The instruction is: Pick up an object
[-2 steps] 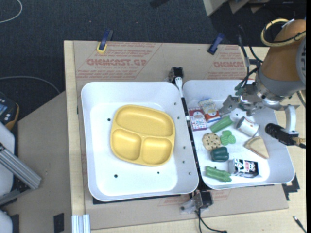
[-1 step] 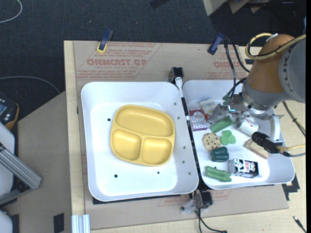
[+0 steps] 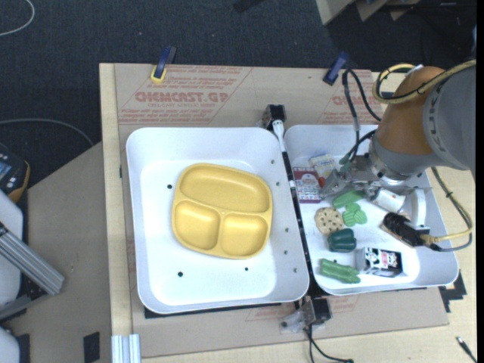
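Green and knobbly, a long pod (image 3: pixel 338 271) lies nearest of all, along the near wall of the right bin (image 3: pixel 429 268), a shallow white tray of smooth plastic with rounded corners. Just right of the pod sits a small black-and-white box (image 3: pixel 382 259); its print is too small to read. A little farther in stands a dark green, glossy, cup-like piece (image 3: pixel 342 240), and beyond it a round tan cookie (image 3: pixel 327 219) speckled with dark chips, touching or almost touching a light green leafy piece (image 3: pixel 355 217) on its right. A second light green piece (image 3: pixel 346 200) lies just beyond these, right at the tip of the pincer (image 3: pixel 352 180), which hangs over the middle of this bin; whether the pincer is spread or pressed together cannot be told, and nothing can be seen pinched in it. Left of the pincer, against the bin's left wall, lies a flat red-and-white packet (image 3: pixel 306 185), lettering unreadable, with a pale packet (image 3: pixel 321 162) farther back. The grey arm (image 3: pixel 456 119), with its orange band (image 3: pixel 404 123), comes in from the right. The left bin (image 3: pixel 145 203) holds a smooth yellow plate (image 3: pixel 221 210) moulded into three rounded compartments, well apart from the pincer. Both bins rest on a tan sheet covering the surface (image 3: pixel 227 97), printed in red with "CHEMCAST GP", and two blue clamps (image 3: pixel 162 57) (image 3: pixel 335 68) grip its far edge.
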You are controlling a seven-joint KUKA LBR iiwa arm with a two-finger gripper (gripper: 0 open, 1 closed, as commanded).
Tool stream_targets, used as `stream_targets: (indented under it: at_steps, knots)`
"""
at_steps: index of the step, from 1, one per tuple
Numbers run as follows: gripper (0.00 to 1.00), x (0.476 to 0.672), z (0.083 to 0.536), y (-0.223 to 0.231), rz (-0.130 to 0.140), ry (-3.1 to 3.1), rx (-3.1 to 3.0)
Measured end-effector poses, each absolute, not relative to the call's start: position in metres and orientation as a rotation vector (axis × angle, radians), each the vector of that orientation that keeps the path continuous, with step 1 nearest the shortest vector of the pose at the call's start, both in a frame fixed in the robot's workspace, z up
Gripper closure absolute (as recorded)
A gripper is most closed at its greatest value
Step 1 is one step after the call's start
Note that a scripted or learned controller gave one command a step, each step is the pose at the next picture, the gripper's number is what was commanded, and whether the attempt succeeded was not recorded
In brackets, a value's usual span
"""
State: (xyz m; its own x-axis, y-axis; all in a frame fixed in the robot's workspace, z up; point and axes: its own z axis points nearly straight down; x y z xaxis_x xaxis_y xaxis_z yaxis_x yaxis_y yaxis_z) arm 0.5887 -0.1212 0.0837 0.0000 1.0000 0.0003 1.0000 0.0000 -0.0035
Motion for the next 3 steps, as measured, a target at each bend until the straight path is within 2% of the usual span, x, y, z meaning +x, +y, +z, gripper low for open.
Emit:
stream_targets:
  at_steps: [1,2,3]
  knots:
    - [1.0,0.59,0.097,-0.122,-0.002,-2.222,-2.226]
    - [1.0,0.592,0.161,-0.125,-0.006,-2.227,-2.226]
    - [1.0,0.584,0.216,-0.122,-0.006,-2.228,-2.225]
